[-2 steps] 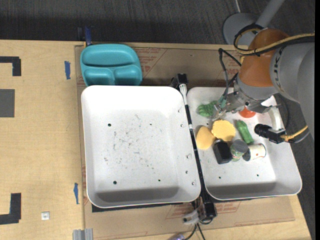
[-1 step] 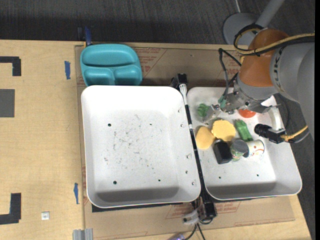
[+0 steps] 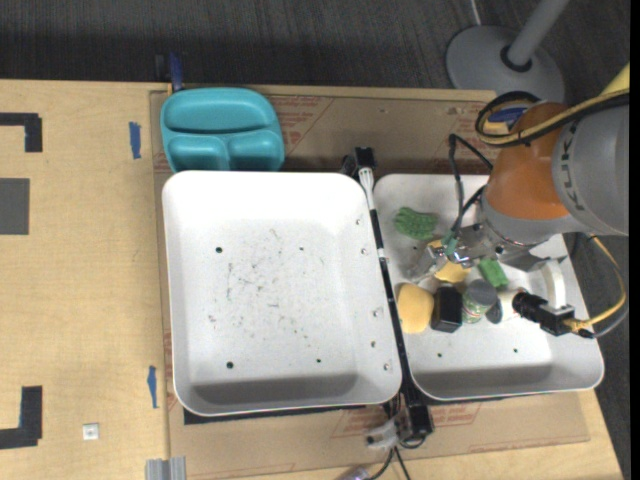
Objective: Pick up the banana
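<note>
Camera view, arm bent low, hand over banana

Tan bench carries two white bins side by side. A teal tray sits just behind the left one. Blue tape marks dot the bench.

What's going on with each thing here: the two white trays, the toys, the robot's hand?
Left bin: bare white floor with scuff marks.
Right bin: holds a cluster of small items near its upper middle.
Banana: lying in the right bin, not lifted.
Tool: down among the items, above the banana.
Teal tray: upright behind the left bin.
</note>
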